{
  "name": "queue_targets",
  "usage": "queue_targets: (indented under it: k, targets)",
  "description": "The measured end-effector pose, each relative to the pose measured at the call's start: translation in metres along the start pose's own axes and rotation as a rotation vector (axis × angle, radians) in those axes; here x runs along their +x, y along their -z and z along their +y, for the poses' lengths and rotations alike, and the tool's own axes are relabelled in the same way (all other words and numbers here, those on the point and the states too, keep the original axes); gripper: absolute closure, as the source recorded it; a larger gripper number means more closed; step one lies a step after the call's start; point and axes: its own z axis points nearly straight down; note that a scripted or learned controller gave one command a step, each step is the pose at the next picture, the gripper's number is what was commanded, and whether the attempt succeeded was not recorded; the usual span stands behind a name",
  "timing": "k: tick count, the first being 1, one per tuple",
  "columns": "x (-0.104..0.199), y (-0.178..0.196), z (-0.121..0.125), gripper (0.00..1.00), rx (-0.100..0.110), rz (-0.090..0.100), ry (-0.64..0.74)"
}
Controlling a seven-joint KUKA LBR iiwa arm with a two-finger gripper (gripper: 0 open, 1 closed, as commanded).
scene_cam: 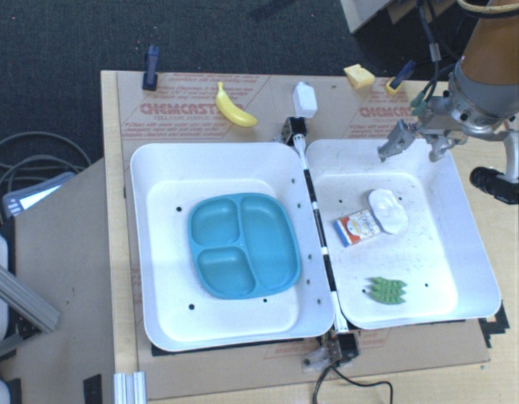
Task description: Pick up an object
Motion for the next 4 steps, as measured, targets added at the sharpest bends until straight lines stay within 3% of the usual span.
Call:
queue_targets:
  k: [2, 4]
  targets:
    - [0.027, -0.161, -0.015, 0.0, 0.001, 0.0, 0.0]
    - [0.029, -0.161, -0.052, 0.0, 0.002, 0.001, -0.001]
